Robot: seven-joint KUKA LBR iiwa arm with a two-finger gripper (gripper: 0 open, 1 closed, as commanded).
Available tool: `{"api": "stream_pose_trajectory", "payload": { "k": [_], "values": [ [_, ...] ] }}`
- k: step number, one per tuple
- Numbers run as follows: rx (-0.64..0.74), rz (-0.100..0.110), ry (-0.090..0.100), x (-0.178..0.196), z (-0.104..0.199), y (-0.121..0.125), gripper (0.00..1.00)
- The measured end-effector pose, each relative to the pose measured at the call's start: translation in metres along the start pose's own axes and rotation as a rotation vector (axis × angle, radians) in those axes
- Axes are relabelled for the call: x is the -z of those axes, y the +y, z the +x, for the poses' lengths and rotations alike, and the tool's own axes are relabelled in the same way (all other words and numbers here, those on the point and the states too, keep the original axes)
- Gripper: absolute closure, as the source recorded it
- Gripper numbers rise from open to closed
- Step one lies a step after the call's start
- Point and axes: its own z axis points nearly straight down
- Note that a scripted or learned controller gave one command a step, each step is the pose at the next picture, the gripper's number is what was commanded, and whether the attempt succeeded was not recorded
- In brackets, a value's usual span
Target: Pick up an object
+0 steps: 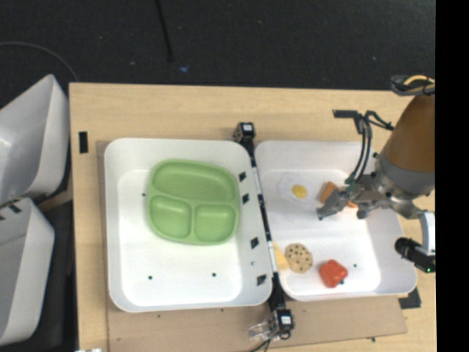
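Though unheld, carrot [327,191] beside hand [331,205].

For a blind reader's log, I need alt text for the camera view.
The gripper hangs low in the right bin near an orange piece, a fried egg, a cookie and a red pepper. The left bin holds a green divided plate.

Even, bright overhead light; the white bins [132,284] glare slightly. Shadows are soft and faint. The whole picture is mildly blurred.

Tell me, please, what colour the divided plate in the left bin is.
Light green, as the camera view shows: plate.
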Motion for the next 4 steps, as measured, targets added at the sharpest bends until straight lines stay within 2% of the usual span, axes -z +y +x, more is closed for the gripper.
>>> {"api": "stream_pose_trajectory", "payload": {
  "k": [2,3,4],
  "values": [
    [-0.002,0.001,0.000,-0.093,-0.008,-0.009,0.00],
    [-0.008,-0.004,-0.001,-0.080,-0.009,-0.008,1.00],
    [0.004,-0.008,-0.002,-0.025,-0.016,0.003,1.00]
  ]
}}
